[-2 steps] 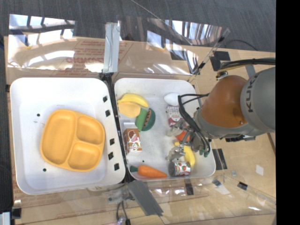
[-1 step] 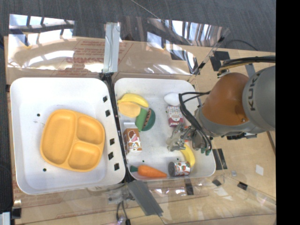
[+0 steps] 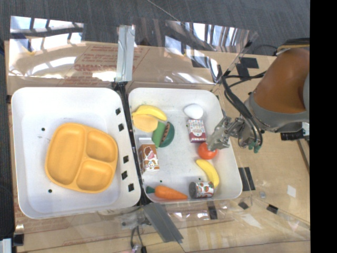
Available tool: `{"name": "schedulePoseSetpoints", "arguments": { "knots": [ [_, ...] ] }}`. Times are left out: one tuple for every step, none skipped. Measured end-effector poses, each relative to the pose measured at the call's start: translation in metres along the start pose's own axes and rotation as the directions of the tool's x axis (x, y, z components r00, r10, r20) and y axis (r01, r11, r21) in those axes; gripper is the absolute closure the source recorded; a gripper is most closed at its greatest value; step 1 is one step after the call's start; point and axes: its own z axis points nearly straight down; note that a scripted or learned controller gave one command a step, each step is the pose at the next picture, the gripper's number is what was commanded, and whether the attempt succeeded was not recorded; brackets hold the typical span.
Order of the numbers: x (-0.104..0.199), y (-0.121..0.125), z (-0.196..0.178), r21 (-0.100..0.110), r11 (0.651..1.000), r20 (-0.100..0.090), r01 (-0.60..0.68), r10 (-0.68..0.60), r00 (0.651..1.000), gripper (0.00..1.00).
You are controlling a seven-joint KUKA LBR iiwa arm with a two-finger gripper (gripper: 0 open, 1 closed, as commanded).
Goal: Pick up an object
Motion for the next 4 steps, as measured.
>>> {"name": "schedulePoseSetpoints", "arguments": {
  "knots": [
    [0.006,0.074,0.054,0.003,0.976,-0.016,-0.216,0.216,0.976,1.00],
    [-0.035,0.119,-0.023,0.001,0.939,-0.006,-0.343,0.343,0.939,1.00],
    [-0.071,0.128,-0.030,0.004,0.917,-0.009,-0.400,0.400,0.917,1.00],
    [-0.095,0.133,-0.071,0.004,0.883,-0.007,-0.470,0.470,0.883,1.00]
  ]
}}
